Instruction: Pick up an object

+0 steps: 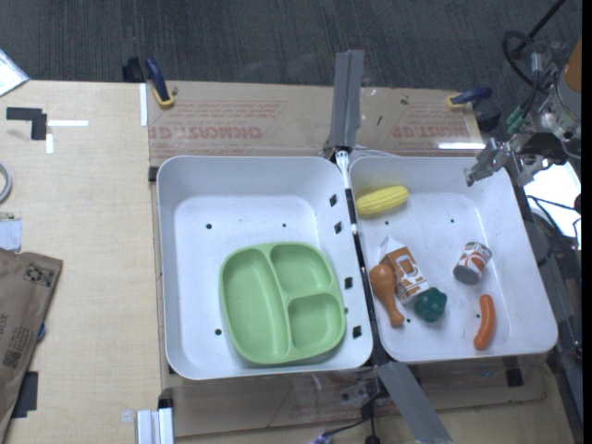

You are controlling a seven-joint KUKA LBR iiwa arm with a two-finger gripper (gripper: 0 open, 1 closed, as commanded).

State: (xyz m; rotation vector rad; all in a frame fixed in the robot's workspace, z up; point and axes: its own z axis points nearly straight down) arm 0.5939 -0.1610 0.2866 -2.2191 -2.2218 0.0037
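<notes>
The right bin [499,340] holds several small objects: a yellow corn cob [381,201] at its far left, a brown drumstick [387,290], an orange-and-white carton [407,273], a dark green piece [429,304], a small can [472,262] and an orange sausage [484,322]. My gripper [492,161] hangs at the far right corner of that bin, above its rim and well away from all of these objects. Nothing shows in the gripper.
The left bin [185,202] carries a light green divided plate [280,301]. A grey post [347,100] rises behind the seam between the bins. Cables and arm hardware [546,91] crowd the upper right. Cardboard [23,313] lies on the bench at left.
</notes>
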